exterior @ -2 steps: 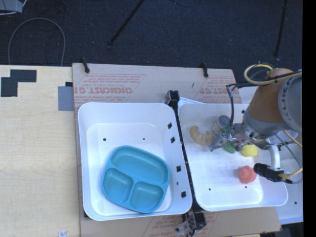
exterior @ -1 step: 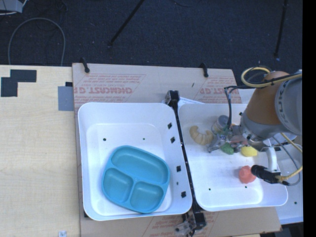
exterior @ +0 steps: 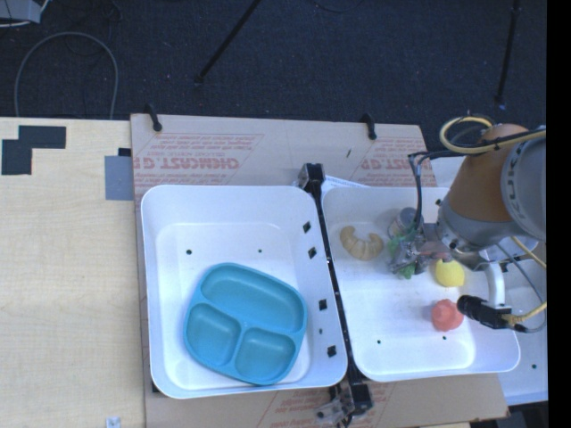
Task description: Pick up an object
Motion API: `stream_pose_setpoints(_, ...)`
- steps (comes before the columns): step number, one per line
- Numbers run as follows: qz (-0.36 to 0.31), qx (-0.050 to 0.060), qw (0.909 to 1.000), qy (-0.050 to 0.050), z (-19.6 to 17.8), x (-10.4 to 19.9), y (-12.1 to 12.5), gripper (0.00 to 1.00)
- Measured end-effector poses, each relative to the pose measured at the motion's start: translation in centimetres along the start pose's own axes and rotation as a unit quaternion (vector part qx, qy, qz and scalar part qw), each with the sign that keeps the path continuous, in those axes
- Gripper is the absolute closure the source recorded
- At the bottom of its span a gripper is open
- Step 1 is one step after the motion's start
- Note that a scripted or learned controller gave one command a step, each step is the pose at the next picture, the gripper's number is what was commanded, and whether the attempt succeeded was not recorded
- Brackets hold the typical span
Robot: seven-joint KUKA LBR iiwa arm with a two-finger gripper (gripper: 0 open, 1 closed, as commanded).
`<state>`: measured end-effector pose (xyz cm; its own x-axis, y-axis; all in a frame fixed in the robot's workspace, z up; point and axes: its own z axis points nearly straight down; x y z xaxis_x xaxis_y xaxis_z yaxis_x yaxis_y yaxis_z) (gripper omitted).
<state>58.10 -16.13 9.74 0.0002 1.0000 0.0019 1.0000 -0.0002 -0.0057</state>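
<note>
Orange-banded and grey, the arm [exterior: 477, 190] stands closest to the lens at the right and bends down into the right bin [exterior: 401, 350]. Its gripper [exterior: 408, 255] sits low over the upper middle of that bin's smooth white floor, a tangle of grey metal with a fleck of green at its lower edge. Whether it is parted, closed or clamped on anything cannot be told.

Just right of it lies a rounded yellow ball [exterior: 449, 274], glossy like plastic. To its left, apart from it, rests a tan crescent [exterior: 361, 242], ridged like a pastry. Toward the front, below the ball, sits a matte red lump [exterior: 446, 315].

Across the black clips on the shared rim, the left bin [exterior: 169, 239] holds a smooth blue tray [exterior: 245, 324] with three moulded compartments, turned askew. Both bins stand on printed brown cardboard [exterior: 223, 154] over a pale wood-grain bench [exterior: 62, 266].
</note>
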Motion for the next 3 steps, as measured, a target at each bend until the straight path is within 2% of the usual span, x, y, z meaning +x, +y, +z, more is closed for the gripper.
stream_pose_setpoints(2,-0.001,-0.003,1.0,-0.001,-8.7,0.4,-0.7,1.0)
stream_pose_setpoints(3,-0.001,-0.004,1.0,-0.001,-14.7,0.7,-1.2,1.0)
